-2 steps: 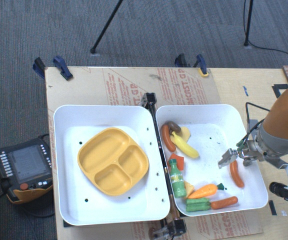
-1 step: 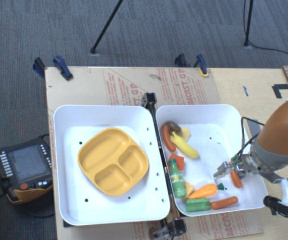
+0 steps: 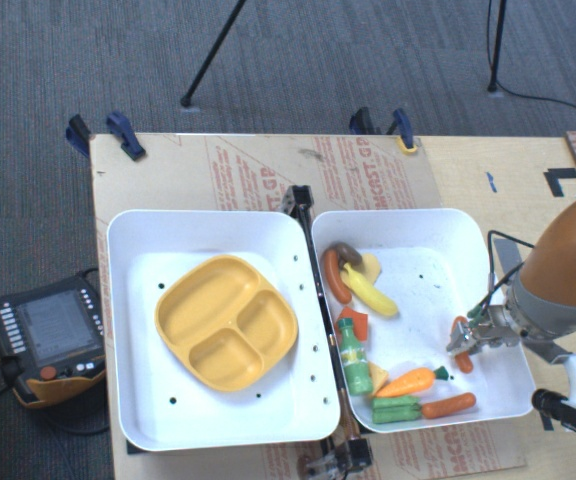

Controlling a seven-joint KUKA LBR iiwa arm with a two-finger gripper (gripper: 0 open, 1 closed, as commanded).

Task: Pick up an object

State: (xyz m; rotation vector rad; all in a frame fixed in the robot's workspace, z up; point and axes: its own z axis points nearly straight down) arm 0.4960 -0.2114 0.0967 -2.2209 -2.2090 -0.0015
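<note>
Hovering low at the right side of the right bin (image 3: pixel 423 220), my hand (image 3: pixel 465 340) is tipped down toward the bin floor, with the grey wrist and orange band rising away to the right behind it. A small orange-red piece (image 3: pixel 462 360) lies just under and beside my tips; whether it is pinched between them or only lying there I cannot tell, and whether I am clenched or released I cannot tell either.

What could go wrong, as I judge it: the piece is small and sits close to the bin's right wall, so I might close on nothing or nudge it away. Lifting now could bring me up with nothing at all.

Other candidates lie to my left and below-left: a carrot (image 3: pixel 409 382), a red sausage (image 3: pixel 449 405) beside a green piece (image 3: pixel 397 411), a green bottle (image 3: pixel 353 355), a banana (image 3: pixel 369 292). They crowd one another, so a grab there risks catching two things or slipping off a rounded one. Well off to my left, the other bin holds a yellow divided plate (image 3: pixel 226 321).
</note>
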